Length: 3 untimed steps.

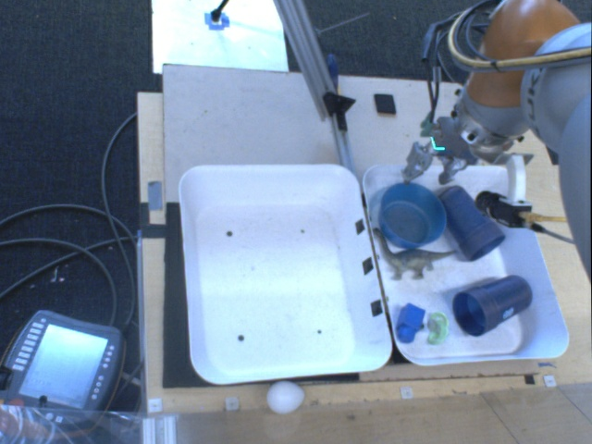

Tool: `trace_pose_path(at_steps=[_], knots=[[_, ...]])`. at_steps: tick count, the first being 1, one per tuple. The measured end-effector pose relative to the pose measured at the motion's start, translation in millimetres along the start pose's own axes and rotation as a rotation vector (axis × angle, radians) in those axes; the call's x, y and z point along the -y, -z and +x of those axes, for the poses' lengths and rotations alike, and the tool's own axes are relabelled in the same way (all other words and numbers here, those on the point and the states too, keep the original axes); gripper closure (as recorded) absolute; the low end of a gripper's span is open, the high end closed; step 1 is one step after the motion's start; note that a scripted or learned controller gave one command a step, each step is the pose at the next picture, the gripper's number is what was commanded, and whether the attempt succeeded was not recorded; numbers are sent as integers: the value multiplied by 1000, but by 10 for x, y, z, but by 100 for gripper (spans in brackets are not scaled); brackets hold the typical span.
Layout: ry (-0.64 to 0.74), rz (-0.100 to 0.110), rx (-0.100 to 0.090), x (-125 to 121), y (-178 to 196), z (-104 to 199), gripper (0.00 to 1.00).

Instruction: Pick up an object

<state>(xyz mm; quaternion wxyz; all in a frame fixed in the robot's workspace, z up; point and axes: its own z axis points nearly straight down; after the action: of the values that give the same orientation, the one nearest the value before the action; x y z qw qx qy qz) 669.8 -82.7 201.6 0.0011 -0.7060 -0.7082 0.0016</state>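
I see the gripper [435, 164] hanging open with nothing between its fingers just above the blue bowl [413, 215] — two dark blue cups [470, 221] sit right of that bowl, a toy dinosaur [413, 263] below it

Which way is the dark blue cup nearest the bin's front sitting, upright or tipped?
Tipped: the dark blue cup lies on its side, open mouth facing left.

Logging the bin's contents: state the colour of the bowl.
Blue. The bowl shows clearly in the camera view, in the right bin.

The grey arm [546, 72] reaches in, its fingers [418, 162] spread apart, pointing down.
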Motion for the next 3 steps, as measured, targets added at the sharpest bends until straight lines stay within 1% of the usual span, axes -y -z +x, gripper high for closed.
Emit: trace_pose_path(at_steps=[1, 2, 3], knots=[[0, 0, 0, 0, 0, 0, 0], [0, 5, 0, 31, -654, -14, 0], [-1, 0, 0, 30, -1036, -12, 0]])
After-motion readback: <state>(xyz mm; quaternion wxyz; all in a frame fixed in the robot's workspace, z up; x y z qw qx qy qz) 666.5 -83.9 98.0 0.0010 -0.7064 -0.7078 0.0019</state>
